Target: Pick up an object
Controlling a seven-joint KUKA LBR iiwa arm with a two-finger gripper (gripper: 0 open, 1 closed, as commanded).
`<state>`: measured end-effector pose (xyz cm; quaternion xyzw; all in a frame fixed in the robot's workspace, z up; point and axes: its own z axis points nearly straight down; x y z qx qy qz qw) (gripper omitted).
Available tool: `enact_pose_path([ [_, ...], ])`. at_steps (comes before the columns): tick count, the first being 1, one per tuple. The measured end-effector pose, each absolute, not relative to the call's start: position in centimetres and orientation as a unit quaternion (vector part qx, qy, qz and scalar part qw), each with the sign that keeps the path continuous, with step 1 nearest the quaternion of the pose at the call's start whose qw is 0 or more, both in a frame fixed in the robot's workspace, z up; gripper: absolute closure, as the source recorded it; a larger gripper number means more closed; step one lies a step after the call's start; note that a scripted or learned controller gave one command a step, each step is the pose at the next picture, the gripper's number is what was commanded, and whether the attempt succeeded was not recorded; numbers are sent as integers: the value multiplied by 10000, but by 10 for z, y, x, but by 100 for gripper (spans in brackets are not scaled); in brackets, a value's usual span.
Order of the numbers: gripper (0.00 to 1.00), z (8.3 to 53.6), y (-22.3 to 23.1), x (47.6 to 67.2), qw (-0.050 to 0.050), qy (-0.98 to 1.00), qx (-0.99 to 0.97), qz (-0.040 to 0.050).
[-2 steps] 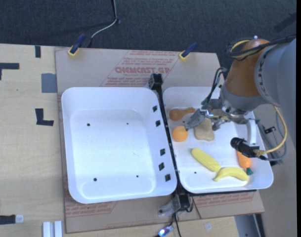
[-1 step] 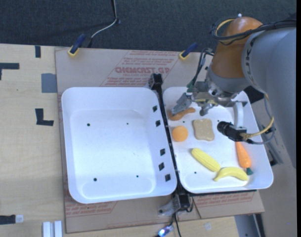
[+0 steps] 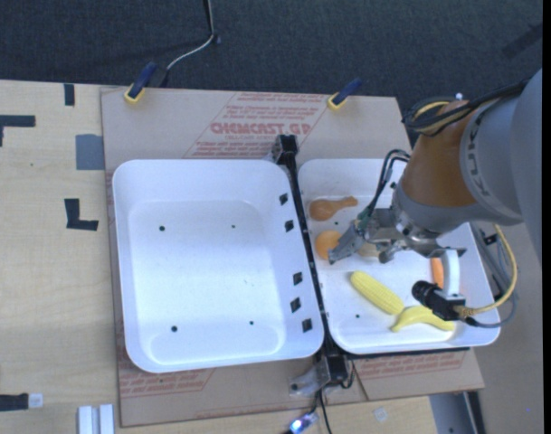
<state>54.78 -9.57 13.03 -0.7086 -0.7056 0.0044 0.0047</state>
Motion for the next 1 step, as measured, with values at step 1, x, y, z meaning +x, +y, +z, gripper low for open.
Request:
enact_pose_path([
  [1, 0, 187, -32, 628, -25, -7100, -7042, -28],
])
